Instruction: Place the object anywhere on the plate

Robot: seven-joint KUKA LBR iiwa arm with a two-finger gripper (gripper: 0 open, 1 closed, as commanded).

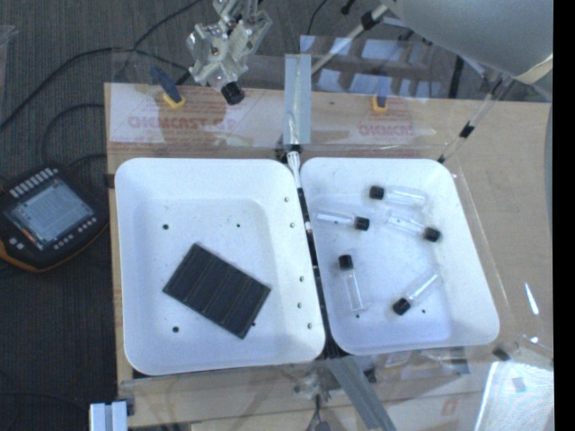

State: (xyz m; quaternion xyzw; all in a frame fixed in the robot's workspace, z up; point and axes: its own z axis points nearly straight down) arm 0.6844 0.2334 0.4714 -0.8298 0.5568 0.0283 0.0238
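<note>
On my far left the teach pendant [47, 215] sits off the bench [526, 241], and next to it the left bin [144, 187] has the dark ribbed plate [216, 291] lying flat and skewed near its front. The gripper [226, 52] hangs past that bin's far rim, well away from everything, and honestly I can't tell if it's open or closed. The right bin [467, 321] holds five clear black-capped vials [350, 281], all on their sides, scattered.
</note>
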